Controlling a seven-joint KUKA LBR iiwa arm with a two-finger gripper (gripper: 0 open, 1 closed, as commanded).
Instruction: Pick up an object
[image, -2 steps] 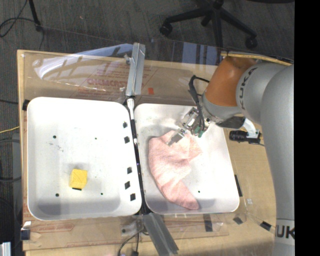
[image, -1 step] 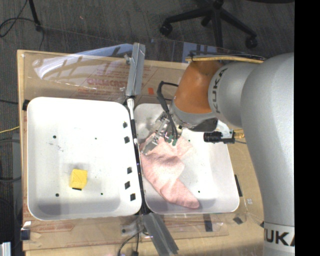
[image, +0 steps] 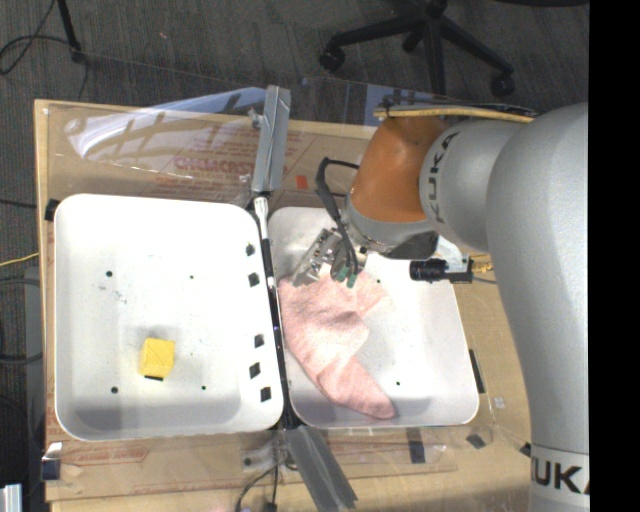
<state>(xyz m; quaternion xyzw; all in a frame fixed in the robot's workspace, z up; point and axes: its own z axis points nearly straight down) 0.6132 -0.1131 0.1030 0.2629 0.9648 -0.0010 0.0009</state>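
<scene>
An overhead, slanted camera view of a wooden bench (image: 60, 150) carrying two shallow white bins side by side, split by a metal divider bar (image: 268, 150) that runs up from between them.

The right bin (image: 440, 350) is the landmark here. Inside it lies a pink cloth (image: 330, 340), crumpled and shaped rather like a sock. It spreads from the bin's upper left area, close beside the wall shared with the other bin, down toward the bin's lower edge, where its narrower end curves toward the middle. The cloth rests on the bin floor.

The robot arm (image: 520, 250), grey with an orange band (image: 395, 180) above the wrist, comes in across the right bin's right side and bends over its upper edge. Its gripper (image: 335, 262) is down in the upper left part of that bin, right at the top edge of the pink cloth. The metal fingertips seem to touch or press into the cloth's upper fringe, but they are small and tangled with the fabric, so how wide the gripper stands, and whether any cloth is caught between its fingers, cannot be told.

To the left of the right bin sits the left bin (image: 90, 250). A small yellow block (image: 157, 358) lies on its floor in the lower left part, well apart from the pink cloth and the gripper.

Beyond the bench, above the right bin, a black office chair base (image: 430, 40) stands on dark carpet.
</scene>
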